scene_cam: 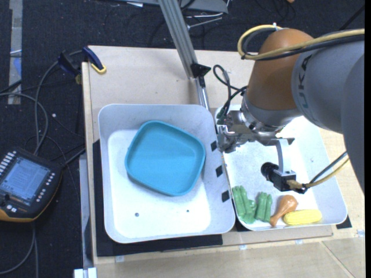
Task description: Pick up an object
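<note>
Several toys lie near claw.

Blue dish in left bin — arm over right bin

On your counter two bins sit side by side. In the left bin a plate lies toward the far side. In the right bin everything crowds the near edge: a pair of pods leftmost, then a drumstick toy, then an oblong piece by the near right corner.
</note>
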